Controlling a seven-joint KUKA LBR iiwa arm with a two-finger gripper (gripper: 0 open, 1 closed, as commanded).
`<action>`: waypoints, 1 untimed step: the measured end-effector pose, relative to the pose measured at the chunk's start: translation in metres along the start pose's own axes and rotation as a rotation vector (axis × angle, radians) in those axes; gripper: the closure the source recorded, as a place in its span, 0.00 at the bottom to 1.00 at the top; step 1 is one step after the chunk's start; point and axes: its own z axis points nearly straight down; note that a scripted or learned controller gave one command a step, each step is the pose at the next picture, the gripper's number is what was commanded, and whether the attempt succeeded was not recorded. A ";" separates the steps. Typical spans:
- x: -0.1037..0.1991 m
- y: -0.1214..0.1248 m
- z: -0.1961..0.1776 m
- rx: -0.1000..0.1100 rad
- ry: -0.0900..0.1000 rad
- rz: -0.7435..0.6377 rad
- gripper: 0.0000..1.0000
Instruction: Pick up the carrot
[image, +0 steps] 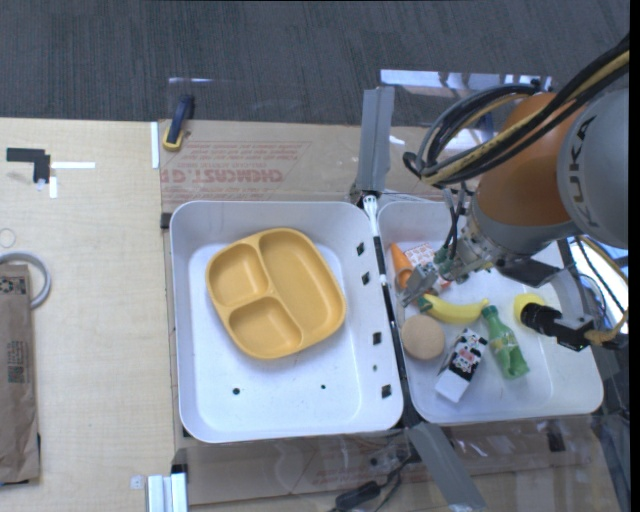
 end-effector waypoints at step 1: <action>-0.001 -0.012 0.000 0.000 0.001 -0.239 0.00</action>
